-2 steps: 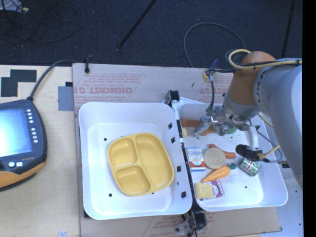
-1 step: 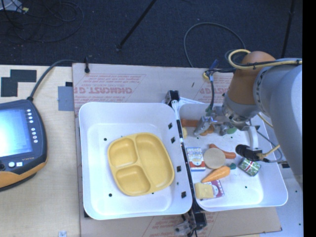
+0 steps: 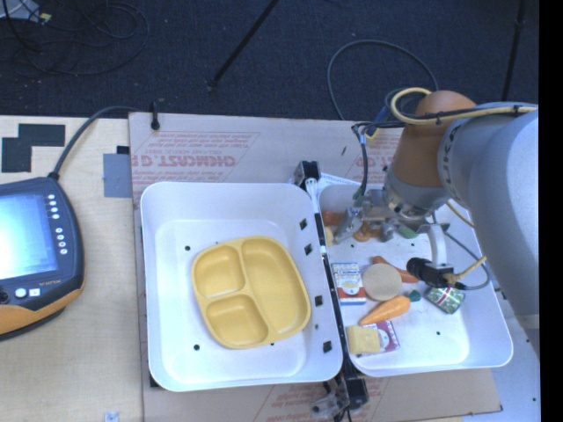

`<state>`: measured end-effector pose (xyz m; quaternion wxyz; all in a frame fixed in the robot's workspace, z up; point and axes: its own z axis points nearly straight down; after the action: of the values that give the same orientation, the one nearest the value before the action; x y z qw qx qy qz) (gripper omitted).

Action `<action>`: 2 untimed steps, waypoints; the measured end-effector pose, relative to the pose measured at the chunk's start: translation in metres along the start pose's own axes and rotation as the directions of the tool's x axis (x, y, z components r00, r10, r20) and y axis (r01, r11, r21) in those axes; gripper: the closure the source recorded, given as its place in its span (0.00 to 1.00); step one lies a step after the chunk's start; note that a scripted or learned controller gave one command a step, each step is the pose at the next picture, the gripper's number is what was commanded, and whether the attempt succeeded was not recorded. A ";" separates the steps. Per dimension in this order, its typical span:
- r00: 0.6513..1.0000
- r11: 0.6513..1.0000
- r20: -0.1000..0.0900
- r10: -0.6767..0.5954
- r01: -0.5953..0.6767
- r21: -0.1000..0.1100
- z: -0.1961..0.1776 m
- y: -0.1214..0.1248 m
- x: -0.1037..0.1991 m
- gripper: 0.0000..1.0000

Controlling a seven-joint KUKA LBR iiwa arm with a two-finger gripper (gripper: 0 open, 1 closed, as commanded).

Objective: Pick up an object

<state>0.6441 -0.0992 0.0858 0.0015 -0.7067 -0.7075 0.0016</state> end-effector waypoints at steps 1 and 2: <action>1.000 1.000 -0.002 0.001 -0.001 -0.001 0.000 0.000 -0.017 0.00; 1.000 1.000 0.000 0.000 0.000 -0.001 0.000 0.000 0.002 0.00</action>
<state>0.6441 -0.0976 0.0859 0.0012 -0.7066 -0.7076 0.0015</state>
